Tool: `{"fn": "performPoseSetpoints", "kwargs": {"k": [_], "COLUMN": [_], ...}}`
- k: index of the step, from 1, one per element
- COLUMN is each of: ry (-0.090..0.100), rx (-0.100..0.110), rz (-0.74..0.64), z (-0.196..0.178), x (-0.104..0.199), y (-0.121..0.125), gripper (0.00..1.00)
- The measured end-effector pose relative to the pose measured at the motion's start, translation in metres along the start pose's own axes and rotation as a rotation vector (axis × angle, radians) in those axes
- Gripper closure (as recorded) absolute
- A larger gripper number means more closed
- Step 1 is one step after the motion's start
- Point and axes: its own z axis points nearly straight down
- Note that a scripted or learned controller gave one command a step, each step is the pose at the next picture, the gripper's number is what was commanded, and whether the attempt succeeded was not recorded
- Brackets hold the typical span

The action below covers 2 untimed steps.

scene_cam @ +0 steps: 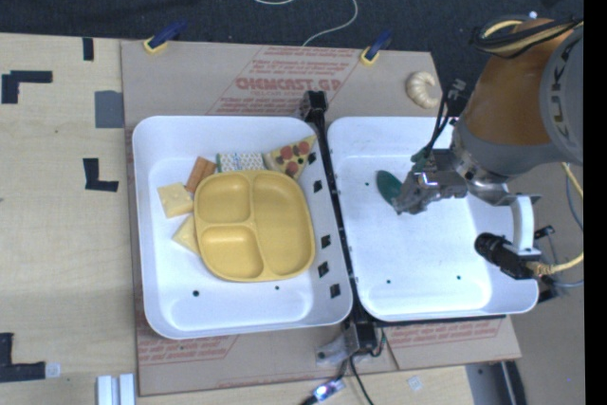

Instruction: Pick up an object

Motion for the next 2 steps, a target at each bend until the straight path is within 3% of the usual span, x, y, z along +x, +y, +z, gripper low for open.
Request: {"fn": "performPoseSetpoints", "kwargs": {"k": [2], "ry": [-0.001], "rx": [0.003], "rz": [0.002], "z": [0.019], "x": [0.002], "y": [-0.006], "gripper": [1.00]}}
